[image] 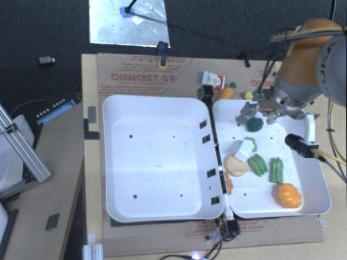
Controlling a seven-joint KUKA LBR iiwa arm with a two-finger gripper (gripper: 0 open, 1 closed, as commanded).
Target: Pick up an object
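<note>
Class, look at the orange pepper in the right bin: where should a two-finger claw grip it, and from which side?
Probably from straight above, across the narrower middle of the orange pepper. It lies alone near the right bin's front corner, apart from the green bean, so the fingers likely have room on both flanks.

The scene was evenly and fairly brightly lit from overhead, with soft, weak shadows. The two white bins (157, 161) looked nearly washed out, their inner walls showing only faint grey shading. A shiny metal sheet (127, 15) at the upper left of the frame threw back patchy glare. The dark floor (43, 26) around it stayed dim and grainy. Overall sharpness was modest; the arm (306, 53) at the upper right looked slightly soft, and small print on the cardboard (143, 76) was barely legible.
</note>
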